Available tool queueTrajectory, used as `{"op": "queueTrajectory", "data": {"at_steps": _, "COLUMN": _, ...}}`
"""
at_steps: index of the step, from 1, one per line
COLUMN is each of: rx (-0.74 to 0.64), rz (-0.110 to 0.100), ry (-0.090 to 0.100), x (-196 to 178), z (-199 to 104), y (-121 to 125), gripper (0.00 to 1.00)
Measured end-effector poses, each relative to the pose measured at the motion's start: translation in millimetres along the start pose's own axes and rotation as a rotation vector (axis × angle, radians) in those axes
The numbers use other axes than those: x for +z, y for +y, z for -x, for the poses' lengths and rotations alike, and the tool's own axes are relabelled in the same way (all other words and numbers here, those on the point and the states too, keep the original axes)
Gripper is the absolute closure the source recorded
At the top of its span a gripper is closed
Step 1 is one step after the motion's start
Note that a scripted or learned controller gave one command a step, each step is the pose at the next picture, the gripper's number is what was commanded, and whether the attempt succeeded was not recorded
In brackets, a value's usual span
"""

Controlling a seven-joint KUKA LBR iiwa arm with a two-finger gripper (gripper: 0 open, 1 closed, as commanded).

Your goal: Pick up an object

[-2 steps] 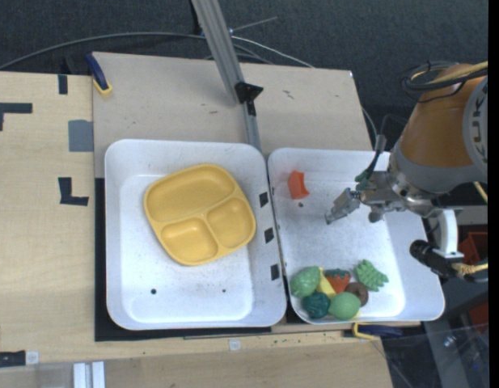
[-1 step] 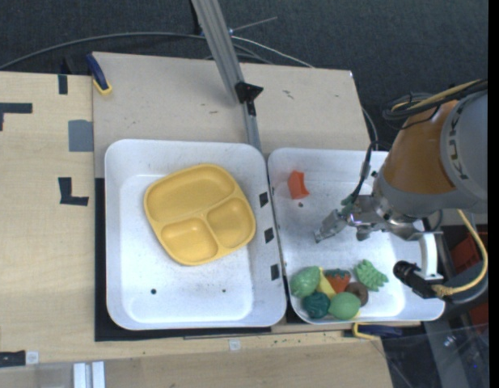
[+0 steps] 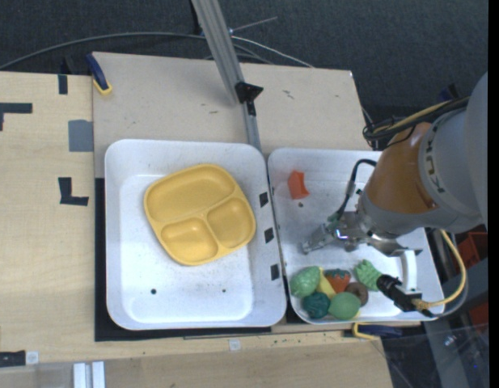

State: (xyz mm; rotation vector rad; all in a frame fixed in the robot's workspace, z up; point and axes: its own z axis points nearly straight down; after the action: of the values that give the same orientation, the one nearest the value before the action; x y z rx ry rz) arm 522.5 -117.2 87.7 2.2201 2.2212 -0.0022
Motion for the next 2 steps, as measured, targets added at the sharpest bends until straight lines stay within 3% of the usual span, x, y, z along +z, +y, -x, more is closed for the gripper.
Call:
{"op": "queueTrajectory", "data": {"at_steps": 1, "rx": -0.002, "rz": -0.002, "ry": 0.002, "x": -12, "z": -1, "y": 0, "gripper": 1.0}}
{"op": "queueTrajectory", "data": {"at_steps": 2, "rx": -0.001, "rz": 0.003, "ry": 0.002, "x": -69, "z": -7, "y": -6, "gripper": 1.0}}
